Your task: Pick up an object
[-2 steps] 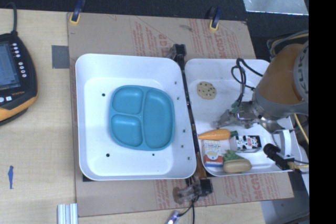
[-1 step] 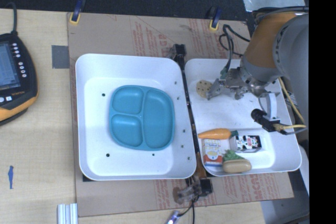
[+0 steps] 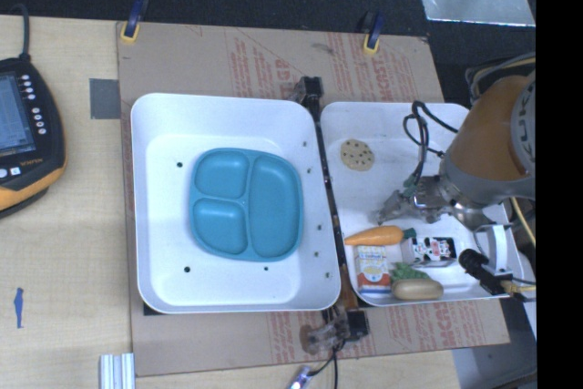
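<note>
In the right bin (image 3: 364, 118), along its near edge, the likely candidates are lying in a cluster: an orange carrot (image 3: 373, 236), a small pouch with an orange label (image 3: 373, 270) just below it, a tan potato-shaped piece (image 3: 417, 290) beside a bit of green, and a small black-and-white carton (image 3: 434, 250) to their right. A round cookie (image 3: 357, 154) is sitting apart from them, nearer the far wall.

The carrot is looking like the easiest take. Judging by its smooth sheen it is probably light, stiff plastic, so it should be slipping rather than squashing under pressure; a pinch across its thicker middle, square to its length, seems safest. The pouch is touching it from below, which may be crowding a finger on that side.

The gripper (image 3: 407, 203) is hanging just above and to the right of the carrot, its metal fingers seeming to be splayed apart with nothing between them. The grey arm with the orange band (image 3: 487, 141) is reaching in behind it.

The left bin (image 3: 146, 196) is holding a blue divided plate (image 3: 246, 202). Both bins are resting on cardboard (image 3: 228, 59) clamped to the tabletop (image 3: 55, 287), with a control pendant (image 3: 23, 137) lying at the far left.
</note>
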### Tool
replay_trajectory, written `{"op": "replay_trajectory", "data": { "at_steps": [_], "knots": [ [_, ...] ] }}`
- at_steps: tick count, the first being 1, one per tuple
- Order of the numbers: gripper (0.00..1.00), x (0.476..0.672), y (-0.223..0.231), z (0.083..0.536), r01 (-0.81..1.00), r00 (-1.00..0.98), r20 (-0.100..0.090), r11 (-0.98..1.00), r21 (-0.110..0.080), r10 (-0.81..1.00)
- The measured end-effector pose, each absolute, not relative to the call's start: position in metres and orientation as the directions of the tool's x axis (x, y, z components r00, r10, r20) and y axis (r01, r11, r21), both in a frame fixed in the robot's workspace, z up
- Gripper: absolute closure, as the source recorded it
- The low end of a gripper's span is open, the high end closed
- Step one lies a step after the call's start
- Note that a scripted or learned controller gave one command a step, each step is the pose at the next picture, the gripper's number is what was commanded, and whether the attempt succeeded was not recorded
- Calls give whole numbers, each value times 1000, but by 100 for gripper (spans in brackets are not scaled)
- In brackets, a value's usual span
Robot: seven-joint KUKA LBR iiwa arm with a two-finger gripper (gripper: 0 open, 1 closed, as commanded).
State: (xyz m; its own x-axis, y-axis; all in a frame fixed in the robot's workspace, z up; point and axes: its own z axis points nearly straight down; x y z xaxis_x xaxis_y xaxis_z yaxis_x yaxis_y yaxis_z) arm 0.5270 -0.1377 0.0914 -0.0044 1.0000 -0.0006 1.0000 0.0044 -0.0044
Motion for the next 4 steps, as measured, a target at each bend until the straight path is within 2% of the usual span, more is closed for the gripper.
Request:
{"op": "replay_trajectory", "data": {
  "at_steps": [1, 2, 3, 4],
  "knots": [
    [0, 619, -201, 92, 1000, -4, 0, 4, -1, 1000],
    [0, 522, -202, 91, 1000, -5, 0, 5, -4, 1000],
    [0, 598, -113, 92, 1000, -7, 1, 7, -3, 1000],
    [0, 508, -112, 91, 1000, -5, 0, 5, -5, 1000]
  ]
}}
